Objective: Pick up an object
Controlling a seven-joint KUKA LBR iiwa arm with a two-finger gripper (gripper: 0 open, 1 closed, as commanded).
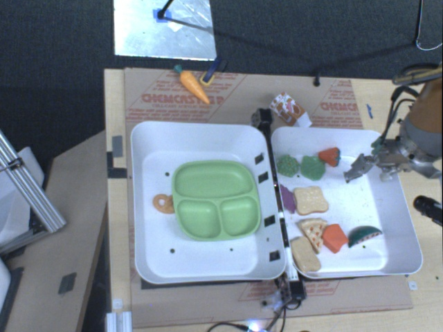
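Note:
My gripper [372,169] hangs over the upper right part of the right bin [394,213], open, with nothing between its fingers. To its left lie a red strawberry [329,156] and two green leafy pieces [311,167] [287,164]. Lower in the same bin are a toast slice [311,200], a purple piece [286,198], a pizza slice [313,232], an orange-red block [334,238], a watermelon slice [364,235] and a tan bread piece [304,254].
The left bin [152,247] holds a green divided plate [216,199] and a small pretzel [164,203]. Behind the bins lie a carrot [194,86] and a small wrapped item [287,109]. A metal sheet [165,19] is at the back left.

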